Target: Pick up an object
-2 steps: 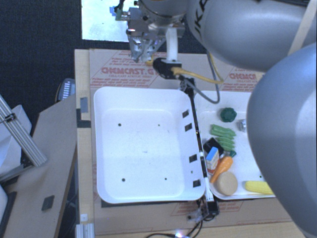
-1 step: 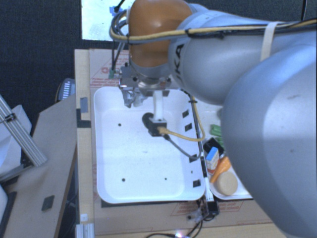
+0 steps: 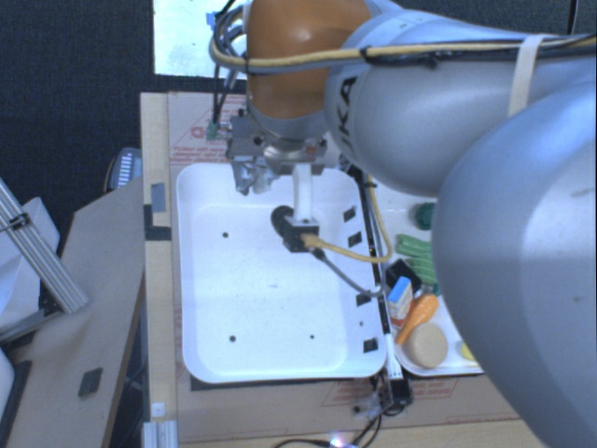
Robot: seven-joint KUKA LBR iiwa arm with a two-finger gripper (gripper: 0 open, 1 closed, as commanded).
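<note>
My claw [image 3: 254, 177] hangs at the upper middle of the frame, over the far edge of the left bin [image 3: 233, 292], just below my orange band [image 3: 298, 45]; from this slant I cannot tell whether it is released or clenched, and I see nothing gripped in it; my grey arm [image 3: 448, 110] sweeps in from the right and covers much of the right side of the picture. The left bin sits in the centre of the frame on the counter [image 3: 280, 401], its white floor marked by a few small dark dots. The things worth picking lie in the right bin [image 3: 446, 370], at the lower right, well apart from my claw: a carrot [image 3: 422, 308] lies tilted beside a small carton [image 3: 400, 299]; a round beige piece [image 3: 428, 345] sits just below the carrot, touching it; long green vegetables [image 3: 415, 250] lie above the carton; a dark green bit [image 3: 424, 216] peeks out higher up, at the edge of my arm; a yellow scrap [image 3: 465, 351] shows right of the beige piece.
</note>
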